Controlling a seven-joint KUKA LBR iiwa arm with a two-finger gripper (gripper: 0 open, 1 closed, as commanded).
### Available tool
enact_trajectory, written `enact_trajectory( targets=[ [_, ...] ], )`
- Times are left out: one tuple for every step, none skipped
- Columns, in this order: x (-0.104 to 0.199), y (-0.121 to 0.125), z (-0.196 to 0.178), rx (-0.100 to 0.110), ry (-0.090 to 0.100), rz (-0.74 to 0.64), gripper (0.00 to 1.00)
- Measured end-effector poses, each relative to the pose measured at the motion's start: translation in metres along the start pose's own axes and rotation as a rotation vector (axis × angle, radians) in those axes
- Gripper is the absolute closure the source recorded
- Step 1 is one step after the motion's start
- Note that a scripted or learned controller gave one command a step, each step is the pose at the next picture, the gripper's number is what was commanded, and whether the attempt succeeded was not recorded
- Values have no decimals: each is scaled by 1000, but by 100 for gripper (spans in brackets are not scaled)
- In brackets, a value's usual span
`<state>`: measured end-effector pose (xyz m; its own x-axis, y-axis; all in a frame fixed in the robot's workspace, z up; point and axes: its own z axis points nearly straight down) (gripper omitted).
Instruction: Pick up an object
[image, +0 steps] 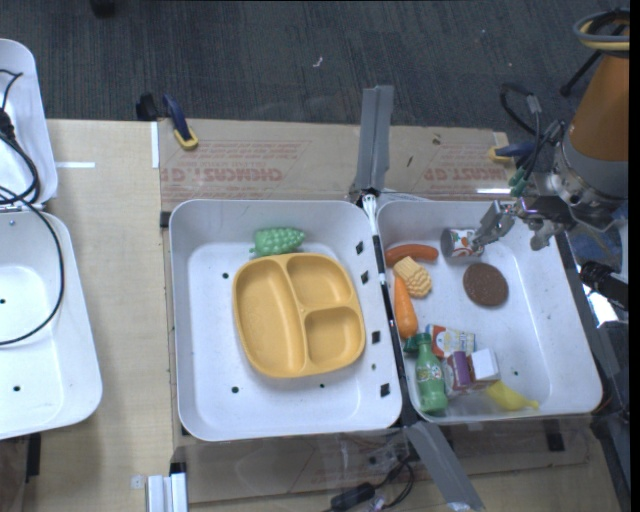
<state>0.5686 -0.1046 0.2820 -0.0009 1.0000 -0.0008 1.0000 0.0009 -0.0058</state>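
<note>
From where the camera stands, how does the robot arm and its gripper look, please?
The arm comes in from the right. Its upper part shows a broad orange band with a pale ring at the top, above a grey wrist section. Dark cables loop beside it, with small green and blue parts near them. The gripper is slim, grey and metallic. I can read no markings on it.

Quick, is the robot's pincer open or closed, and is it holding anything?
Pincer: over the right bin's far end beside a small can; open or closed cannot be told.
</note>
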Motion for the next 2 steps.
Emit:
enact_trajectory(
  targets=[
    [-8,31,101,0,0,-37,0],
    [-51,54,188,-11,-2,-126,0]
  ],
)
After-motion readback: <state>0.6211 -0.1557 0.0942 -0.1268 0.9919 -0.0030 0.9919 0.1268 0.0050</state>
